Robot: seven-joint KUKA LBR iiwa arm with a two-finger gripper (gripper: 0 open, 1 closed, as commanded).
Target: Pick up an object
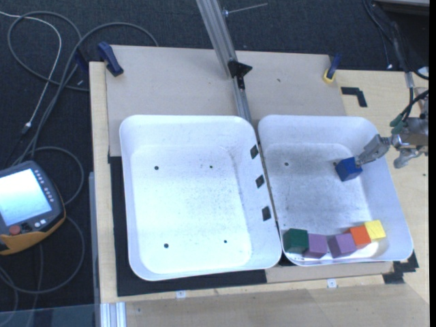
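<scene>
End effector (364,154) reaches in from the right, one finger touching a blue block (349,169) in the right bin (320,125); whether it grips the block cannot be determined. Green, purple, orange and yellow blocks line the near wall.

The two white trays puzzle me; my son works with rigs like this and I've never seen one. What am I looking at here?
One camera looks down at a slant on a bench. A robot arm reaches in from the right; its gripper sits at a blue block in the right bin. Whether it grips the block is unclear. Along that bin's near edge lie a green block, two purple blocks, an orange block and a yellow block. The left bin lies beside it.
</scene>
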